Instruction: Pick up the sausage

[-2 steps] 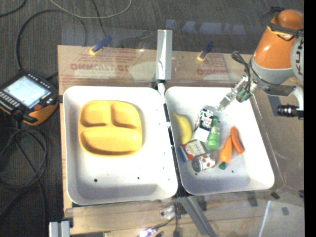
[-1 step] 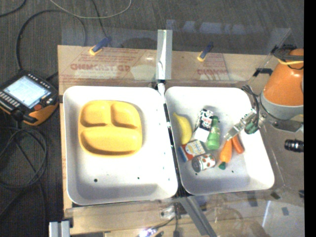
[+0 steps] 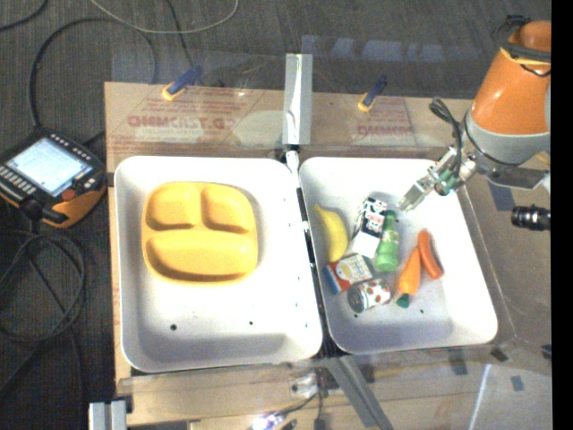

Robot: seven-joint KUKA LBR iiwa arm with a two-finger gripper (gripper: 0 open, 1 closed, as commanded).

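The sausage (image 3: 432, 255) is a short reddish-orange piece lying near the right side of the right bin (image 3: 466, 316). It rests just right of an orange carrot (image 3: 409, 274) with a green end. My gripper (image 3: 412, 196) hangs over the upper right part of that bin, pointing down and left. It is above and slightly left of the sausage, apart from it, close to a black-and-white carton (image 3: 372, 218). Nothing shows in its grasp.
The right bin also holds a yellow banana (image 3: 333, 231), a green bottle (image 3: 387, 245), a small red-and-white box (image 3: 349, 270) and a can (image 3: 370, 295). A yellow divided tray (image 3: 202, 231) sits in the left bin (image 3: 134, 321). A teach pendant (image 3: 52, 176) lies at far left.
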